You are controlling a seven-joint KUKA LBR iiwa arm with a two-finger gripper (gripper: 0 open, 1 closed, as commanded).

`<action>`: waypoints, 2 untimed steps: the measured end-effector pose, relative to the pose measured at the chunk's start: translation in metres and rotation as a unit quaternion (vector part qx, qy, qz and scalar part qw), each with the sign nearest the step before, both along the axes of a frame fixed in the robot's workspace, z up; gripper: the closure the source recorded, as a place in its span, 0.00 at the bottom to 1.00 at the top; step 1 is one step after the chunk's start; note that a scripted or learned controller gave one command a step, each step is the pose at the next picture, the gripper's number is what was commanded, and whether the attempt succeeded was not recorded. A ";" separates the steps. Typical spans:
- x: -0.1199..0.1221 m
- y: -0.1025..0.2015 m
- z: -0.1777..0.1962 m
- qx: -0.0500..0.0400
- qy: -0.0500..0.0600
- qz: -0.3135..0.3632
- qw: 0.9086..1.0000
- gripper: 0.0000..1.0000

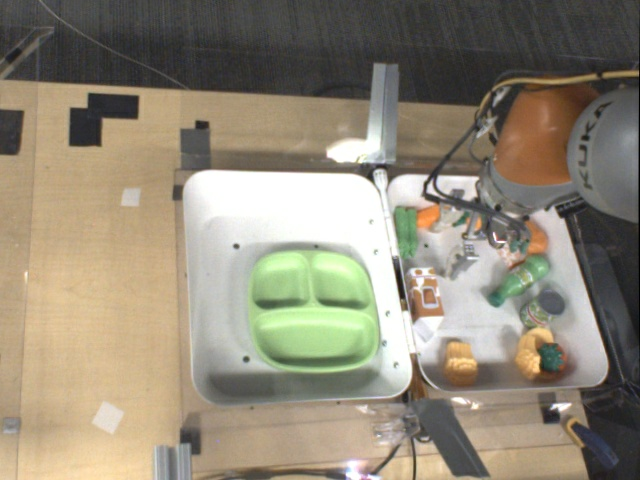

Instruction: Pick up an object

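My gripper (468,256) hangs over the upper middle of the right bin (590,353), below the arm's orange band (535,138). Nothing shows held in it. Just right of it lies a green bottle (518,280), tilted, with an orange item (536,238) above that. To the gripper's left are a green object (407,230) by the bin's left wall and a small orange piece (428,218). A brown and white box (426,293) lies below left of the gripper.
The left bin (215,228) holds a green divided plate (314,308). Along the right bin's front lie a yellow-brown item (460,361), a yellow and orange toy (541,354) and a small round can (541,309). Cables loop around the wrist.
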State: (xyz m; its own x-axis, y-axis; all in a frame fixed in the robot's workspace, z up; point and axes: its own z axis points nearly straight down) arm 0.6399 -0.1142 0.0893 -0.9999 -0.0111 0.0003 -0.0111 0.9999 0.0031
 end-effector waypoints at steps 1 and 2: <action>-0.068 0.007 0.001 -0.002 -0.007 -0.016 1.000 0.00; -0.105 0.026 0.002 -0.002 -0.011 -0.063 0.998 0.00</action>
State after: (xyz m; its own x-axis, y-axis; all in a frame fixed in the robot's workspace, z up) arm 0.5354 -0.0878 0.0914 -0.9931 0.1153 -0.0212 0.1153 0.9933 -0.0002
